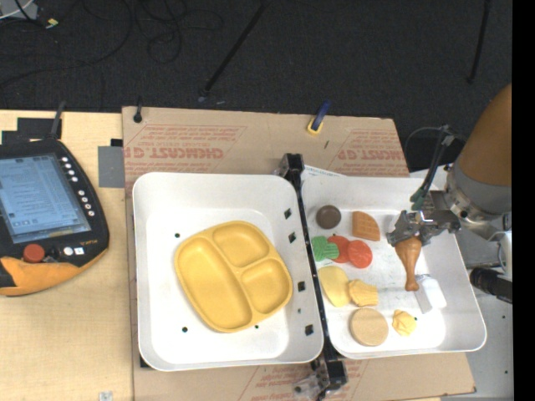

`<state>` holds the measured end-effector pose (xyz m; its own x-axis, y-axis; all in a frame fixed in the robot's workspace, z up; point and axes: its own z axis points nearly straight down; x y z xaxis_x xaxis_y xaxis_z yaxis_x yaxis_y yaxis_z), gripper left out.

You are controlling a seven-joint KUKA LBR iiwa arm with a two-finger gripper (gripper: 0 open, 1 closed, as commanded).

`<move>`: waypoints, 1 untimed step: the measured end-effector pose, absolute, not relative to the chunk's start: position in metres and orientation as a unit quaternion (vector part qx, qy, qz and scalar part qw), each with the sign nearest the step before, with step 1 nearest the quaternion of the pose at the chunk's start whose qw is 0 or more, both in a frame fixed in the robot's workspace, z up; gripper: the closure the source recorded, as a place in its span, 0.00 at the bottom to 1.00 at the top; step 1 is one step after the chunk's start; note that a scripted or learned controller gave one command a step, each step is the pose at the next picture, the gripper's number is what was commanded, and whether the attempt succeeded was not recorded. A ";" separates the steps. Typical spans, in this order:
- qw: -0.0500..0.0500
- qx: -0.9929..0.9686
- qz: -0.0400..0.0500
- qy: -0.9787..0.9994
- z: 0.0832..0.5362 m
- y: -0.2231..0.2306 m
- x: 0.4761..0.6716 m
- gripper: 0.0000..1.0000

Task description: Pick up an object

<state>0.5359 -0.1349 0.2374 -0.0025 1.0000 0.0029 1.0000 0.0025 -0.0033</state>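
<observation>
Camera view: gripper (407, 230) sits in the right white bin (468, 324), fingers apparently pinching the thick top of a brown plastic drumstick (410, 261); contact is partly hidden. Drumstick looks light, stiff, smooth; the thick end is the better hold. Left of the drumstick: red tomato-like piece (358, 254), orange wedge (365, 225). Below-left: tan round disc (369, 327). Nothing blocks a lift.

I am working in a robotics lab: a teach pendant (46, 215) is lying on my bench (75, 332), cables (159, 23) are trailing across the dark floor.
</observation>
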 end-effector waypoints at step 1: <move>0.003 -0.706 0.001 -0.708 0.223 -0.085 0.524 1.00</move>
<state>0.5244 -0.0846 0.2227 -0.0035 1.0000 0.0030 1.0000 0.0035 -0.0052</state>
